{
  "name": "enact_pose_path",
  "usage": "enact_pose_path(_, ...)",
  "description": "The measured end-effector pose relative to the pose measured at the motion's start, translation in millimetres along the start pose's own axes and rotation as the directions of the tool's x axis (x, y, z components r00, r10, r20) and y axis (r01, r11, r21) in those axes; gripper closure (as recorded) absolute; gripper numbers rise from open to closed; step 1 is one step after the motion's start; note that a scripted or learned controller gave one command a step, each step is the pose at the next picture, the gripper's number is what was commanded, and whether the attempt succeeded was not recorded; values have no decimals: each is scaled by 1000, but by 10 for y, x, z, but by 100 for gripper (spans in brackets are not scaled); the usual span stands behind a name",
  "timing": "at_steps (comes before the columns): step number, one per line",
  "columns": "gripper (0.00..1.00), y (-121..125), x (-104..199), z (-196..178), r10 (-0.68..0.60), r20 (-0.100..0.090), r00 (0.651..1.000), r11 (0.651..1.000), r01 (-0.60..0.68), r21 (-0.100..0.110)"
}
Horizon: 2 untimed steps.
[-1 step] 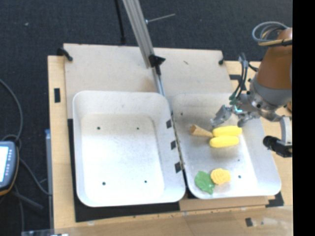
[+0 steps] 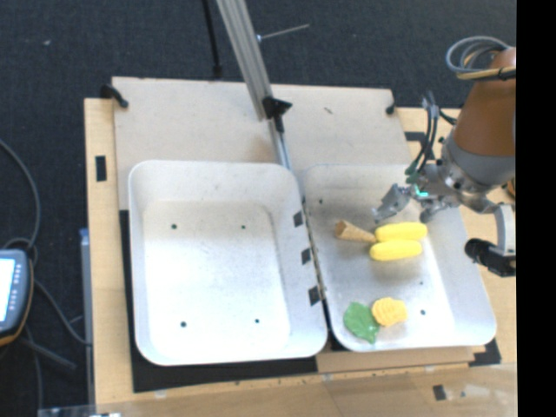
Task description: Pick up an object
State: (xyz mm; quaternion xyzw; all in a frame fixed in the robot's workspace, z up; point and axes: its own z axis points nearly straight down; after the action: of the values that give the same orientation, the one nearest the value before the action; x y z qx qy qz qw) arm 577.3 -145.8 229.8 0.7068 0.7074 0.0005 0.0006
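Observation:
In the right bin [image 2: 452,320], two yellow oblong pieces lie side by side, the upper one [image 2: 401,231] and the lower one [image 2: 395,250]. A tan wedge [image 2: 354,231] lies just left of them. Near the bin's front are a green leafy piece [image 2: 360,321] and a yellow-orange lump [image 2: 388,311], touching each other. My gripper [image 2: 410,203] hangs just behind the upper yellow piece, open, with nothing between its fingers. The grey arm with its orange band [image 2: 485,120] reaches in from the right.
The left bin [image 2: 217,259] sits beside the right one, with a dark divider strip [image 2: 308,254] between them. A slanted metal post [image 2: 252,55] rises behind the bins. A black cable fitting [image 2: 486,254] hangs at the right bin's edge.

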Motion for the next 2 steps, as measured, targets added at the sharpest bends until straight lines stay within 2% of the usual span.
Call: enact_pose_path(2, 0, -92, -26, 934, 3, 2, 1000, 1000, -3, 4)
